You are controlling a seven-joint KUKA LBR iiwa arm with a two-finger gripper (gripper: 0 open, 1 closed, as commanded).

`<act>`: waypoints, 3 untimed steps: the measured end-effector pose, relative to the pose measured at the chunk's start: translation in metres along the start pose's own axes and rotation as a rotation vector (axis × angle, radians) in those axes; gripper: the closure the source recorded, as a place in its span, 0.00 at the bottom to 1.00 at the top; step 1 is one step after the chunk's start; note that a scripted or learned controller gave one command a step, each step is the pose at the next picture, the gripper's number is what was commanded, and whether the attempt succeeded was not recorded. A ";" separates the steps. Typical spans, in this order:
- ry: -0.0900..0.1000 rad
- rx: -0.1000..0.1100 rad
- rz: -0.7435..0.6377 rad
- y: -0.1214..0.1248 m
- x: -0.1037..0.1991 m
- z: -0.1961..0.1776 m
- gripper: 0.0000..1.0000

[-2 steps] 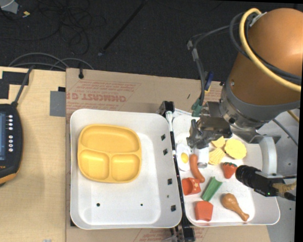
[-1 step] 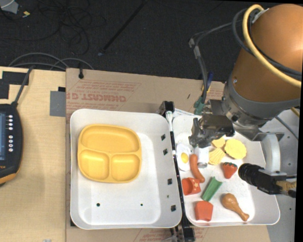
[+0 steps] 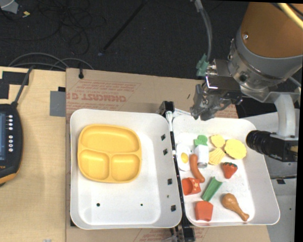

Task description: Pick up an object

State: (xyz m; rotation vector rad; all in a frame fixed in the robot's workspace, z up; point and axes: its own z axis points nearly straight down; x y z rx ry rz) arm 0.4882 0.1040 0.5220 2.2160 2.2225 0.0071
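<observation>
The right bin (image 3: 258,209) holds several toy foods: a fried egg (image 3: 183,157), an orange sausage (image 3: 196,168), a white and green bottle (image 3: 201,150), yellow slices (image 3: 235,148), a corn piece (image 3: 216,156), a strawberry (image 3: 229,169), a red pepper (image 3: 190,186), a green cucumber (image 3: 211,189), a red block (image 3: 203,211) and a drumstick (image 3: 234,206). My gripper (image 3: 205,111) hangs above the bin's far left corner, clear of the food, with nothing seen between its fingers.
The left bin (image 3: 117,207) holds a yellow divided plate (image 3: 109,153). A teach pendant (image 3: 1,143) lies at the left on the wooden bench. A black cylinder (image 3: 266,142) juts over the right bin's right edge.
</observation>
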 end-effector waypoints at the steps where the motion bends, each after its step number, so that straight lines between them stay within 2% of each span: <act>1: -0.006 0.023 -0.001 -0.015 0.040 0.128 1.00; 2: -0.004 0.014 -0.001 -0.013 0.038 0.112 1.00; 3: -0.006 0.018 -0.004 -0.012 0.038 0.103 1.00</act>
